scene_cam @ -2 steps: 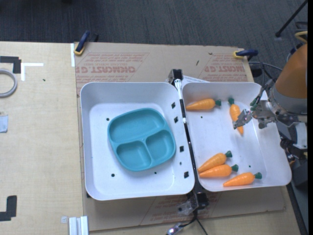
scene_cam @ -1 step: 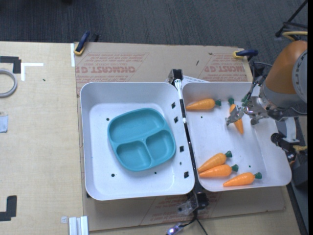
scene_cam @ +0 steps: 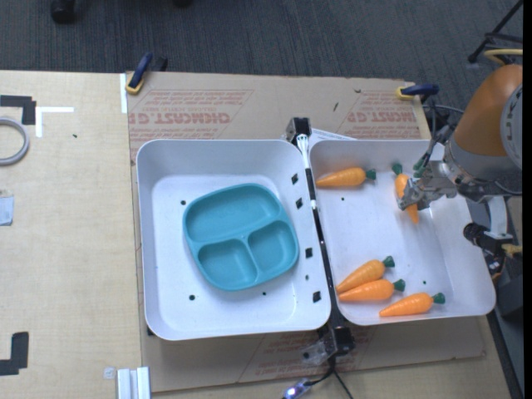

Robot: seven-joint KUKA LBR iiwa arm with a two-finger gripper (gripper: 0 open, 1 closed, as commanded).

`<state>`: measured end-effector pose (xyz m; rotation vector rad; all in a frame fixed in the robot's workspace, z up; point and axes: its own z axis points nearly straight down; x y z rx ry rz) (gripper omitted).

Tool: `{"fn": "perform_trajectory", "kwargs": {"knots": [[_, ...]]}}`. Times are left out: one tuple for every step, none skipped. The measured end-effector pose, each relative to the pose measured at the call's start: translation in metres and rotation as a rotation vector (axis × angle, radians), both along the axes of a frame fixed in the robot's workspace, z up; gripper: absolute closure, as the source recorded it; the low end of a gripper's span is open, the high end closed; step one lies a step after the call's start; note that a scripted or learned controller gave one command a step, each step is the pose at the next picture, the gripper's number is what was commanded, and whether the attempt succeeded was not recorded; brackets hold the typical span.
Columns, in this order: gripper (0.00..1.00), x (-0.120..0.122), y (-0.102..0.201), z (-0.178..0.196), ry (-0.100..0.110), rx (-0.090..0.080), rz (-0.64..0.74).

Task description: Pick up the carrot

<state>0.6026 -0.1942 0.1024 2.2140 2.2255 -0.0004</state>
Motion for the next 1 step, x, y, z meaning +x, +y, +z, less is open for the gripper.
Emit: {"fn": "perform_trajectory", "kwargs": {"knots": [[1.0,-0.0443,0.109,0.0897,0.002,0.001,-0.005]]}}
